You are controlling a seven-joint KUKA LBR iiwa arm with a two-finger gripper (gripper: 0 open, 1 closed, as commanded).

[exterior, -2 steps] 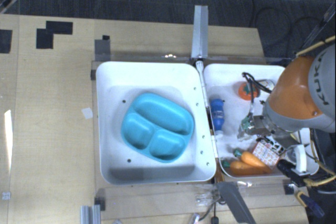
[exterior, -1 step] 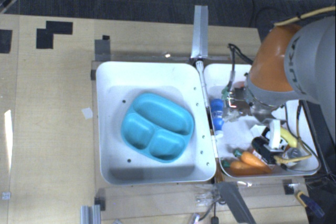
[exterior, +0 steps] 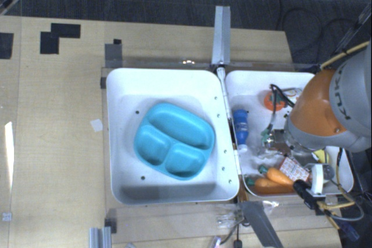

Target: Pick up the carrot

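The carrot (exterior: 272,184) lies against the front wall of the right bin (exterior: 256,81), orange with a small green end pointing left. My gripper (exterior: 269,147) hangs over the middle of that bin, just behind and above the carrot, below the arm's orange band (exterior: 314,106). The wrist hides much of the bin's right half. Nothing shows held in the gripper.
A blue bottle (exterior: 240,125) lies along the right bin's left wall. An orange object (exterior: 273,100) sits near its back, and a red-and-white packet (exterior: 293,169) lies beside the carrot. The left bin (exterior: 122,125) holds a blue divided plate (exterior: 174,139).
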